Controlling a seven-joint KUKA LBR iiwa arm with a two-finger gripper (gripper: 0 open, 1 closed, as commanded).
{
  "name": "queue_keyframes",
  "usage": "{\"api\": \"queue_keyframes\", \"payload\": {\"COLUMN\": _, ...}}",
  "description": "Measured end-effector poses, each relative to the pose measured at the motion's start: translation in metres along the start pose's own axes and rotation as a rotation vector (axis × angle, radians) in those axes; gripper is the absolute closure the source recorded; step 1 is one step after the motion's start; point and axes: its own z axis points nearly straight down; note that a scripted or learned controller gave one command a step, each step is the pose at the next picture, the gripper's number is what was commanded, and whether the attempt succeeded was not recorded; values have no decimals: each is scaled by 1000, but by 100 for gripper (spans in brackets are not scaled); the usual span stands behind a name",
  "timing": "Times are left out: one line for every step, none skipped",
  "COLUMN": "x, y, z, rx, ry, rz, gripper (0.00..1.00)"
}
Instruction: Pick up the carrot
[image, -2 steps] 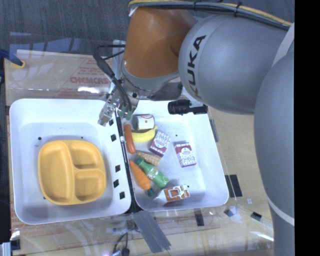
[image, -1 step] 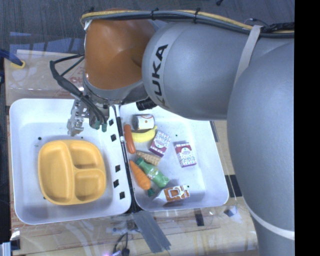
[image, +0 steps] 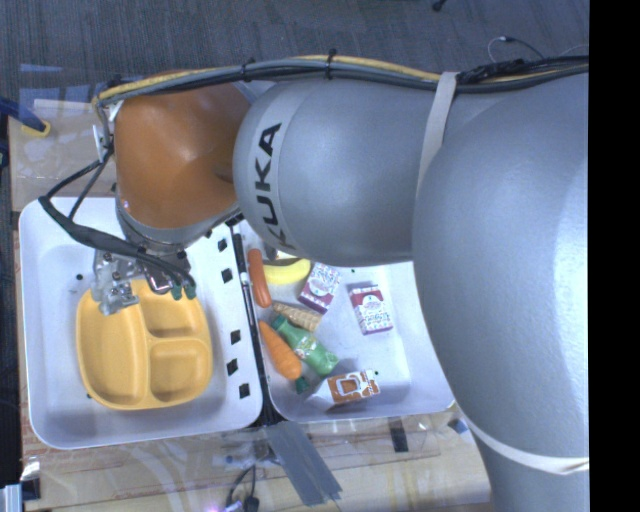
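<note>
We see the grey arm (image: 400, 170) reach in from the right and cover much of the bench, its orange band (image: 175, 150) sitting above the left bin (image: 50, 400). The gripper (image: 135, 280) hangs over the upper left part of that bin, just above the top edge of a yellow tray (image: 150, 360) with 3 compartments. We cannot tell from this slant whether the pincer is spread or pressed together, and we see nothing between its tips.

The carrot (image: 280, 350) lies in the right bin (image: 420, 385), near that bin's left wall, well apart from the gripper. It lies at a slant, its lower end near the bin's front. Touching it on its right side is a green bottle (image: 312, 352). Just above the carrot we see a corn cob (image: 298, 318), and further up a sausage (image: 259, 278) beside the divider between the 2 bins, with a yellow banana (image: 285, 270) partly hidden under the arm. To the right lie 2 small red-and-white cartons (image: 371, 307), and near the front of the bin a small orange box (image: 352, 388). Black cables (image: 70, 215) run from the wrist across the left bin's upper corner.
</note>
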Motion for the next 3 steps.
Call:
{"api": "queue_keyframes", "payload": {"x": -58, "y": -13, "z": -69, "rx": 0, "ry": -5, "rz": -137, "gripper": 100}}
{"api": "queue_keyframes", "payload": {"x": -101, "y": -24, "z": -2, "rx": 0, "ry": -2, "rz": -126, "gripper": 100}}
{"api": "queue_keyframes", "payload": {"x": -101, "y": -24, "z": -35, "rx": 0, "ry": -7, "rz": -243, "gripper": 100}}
